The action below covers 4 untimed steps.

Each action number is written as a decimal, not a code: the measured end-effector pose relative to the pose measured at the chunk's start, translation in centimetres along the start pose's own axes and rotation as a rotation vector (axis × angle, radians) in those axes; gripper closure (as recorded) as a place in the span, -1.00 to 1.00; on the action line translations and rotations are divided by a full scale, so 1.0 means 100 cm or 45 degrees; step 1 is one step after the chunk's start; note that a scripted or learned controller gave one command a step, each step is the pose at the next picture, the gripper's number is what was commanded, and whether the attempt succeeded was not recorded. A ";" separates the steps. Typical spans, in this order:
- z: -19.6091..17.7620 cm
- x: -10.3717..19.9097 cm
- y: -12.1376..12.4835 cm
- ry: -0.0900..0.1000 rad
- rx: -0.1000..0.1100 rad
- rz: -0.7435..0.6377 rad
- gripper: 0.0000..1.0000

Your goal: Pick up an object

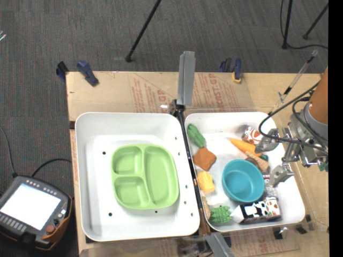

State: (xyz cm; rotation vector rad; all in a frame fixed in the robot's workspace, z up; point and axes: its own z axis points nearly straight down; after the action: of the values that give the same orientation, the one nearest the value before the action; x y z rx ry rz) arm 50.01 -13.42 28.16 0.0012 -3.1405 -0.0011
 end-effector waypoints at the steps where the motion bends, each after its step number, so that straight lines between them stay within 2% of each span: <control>1: 0.165 -0.067 -0.010 0.016 -0.005 0.003 -1.00; 2: 0.193 -0.050 0.019 -0.004 0.000 0.017 -1.00; 3: 0.193 -0.120 -0.029 -0.007 0.000 -0.088 -1.00; 4: 0.192 -0.134 -0.006 -0.007 0.000 -0.143 -1.00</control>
State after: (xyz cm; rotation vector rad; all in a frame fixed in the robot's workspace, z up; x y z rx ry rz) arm 63.40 -13.99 8.91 0.1776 -3.1412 -0.0015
